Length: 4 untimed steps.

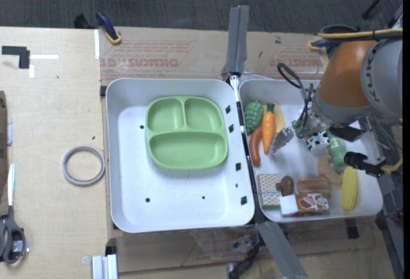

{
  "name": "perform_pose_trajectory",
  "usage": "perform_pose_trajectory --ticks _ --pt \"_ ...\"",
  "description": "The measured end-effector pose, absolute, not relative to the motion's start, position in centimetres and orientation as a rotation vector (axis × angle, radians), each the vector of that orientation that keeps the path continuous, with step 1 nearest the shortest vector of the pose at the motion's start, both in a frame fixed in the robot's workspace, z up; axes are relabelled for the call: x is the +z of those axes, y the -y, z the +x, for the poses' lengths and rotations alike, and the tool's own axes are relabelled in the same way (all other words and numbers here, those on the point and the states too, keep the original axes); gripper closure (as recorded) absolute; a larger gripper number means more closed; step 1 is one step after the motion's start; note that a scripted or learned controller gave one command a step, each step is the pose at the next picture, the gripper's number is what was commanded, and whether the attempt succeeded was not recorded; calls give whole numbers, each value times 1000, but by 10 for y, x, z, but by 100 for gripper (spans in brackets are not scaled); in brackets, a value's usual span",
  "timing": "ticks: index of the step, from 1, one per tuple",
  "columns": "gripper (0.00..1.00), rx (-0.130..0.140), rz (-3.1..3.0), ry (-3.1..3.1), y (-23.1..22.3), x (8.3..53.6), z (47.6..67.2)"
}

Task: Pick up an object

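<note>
The right bin (301, 214) holds several toy foods: a carrot (268, 131), a red pepper or sausage (255, 146), a green bumpy vegetable (254, 115), a corn cob (349, 188), a green item (337, 153), a black-and-white cow toy (317, 141), a brown round piece (286, 185) and flat food cards (312, 202). My gripper (283, 139) hangs low over the bin's middle, just right of the carrot. Its metal fingers (280, 140) point down-left, and I see nothing between them.
The left bin (122, 162) carries a green divided plate (187, 132). A tape ring (84, 164) and scissors (11, 236) lie on the bench at the left. The grey and orange arm (349, 79) covers the right bin's upper right.
</note>
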<state>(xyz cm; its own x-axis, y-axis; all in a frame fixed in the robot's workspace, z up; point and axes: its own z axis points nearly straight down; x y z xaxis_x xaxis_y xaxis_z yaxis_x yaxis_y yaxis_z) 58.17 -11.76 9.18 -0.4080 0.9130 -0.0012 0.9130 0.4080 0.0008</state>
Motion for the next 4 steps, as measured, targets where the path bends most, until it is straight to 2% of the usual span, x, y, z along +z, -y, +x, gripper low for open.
perform_pose_trajectory --ticks 1,2,3,4 --pt "0 0 1847 -2539 140 93 513" --pt "0 -4 2125 -2313 114 252 533" --pt "0 -5 1877 -2522 74 190 560" --pt "0 -3 1919 -2487 101 91 595"
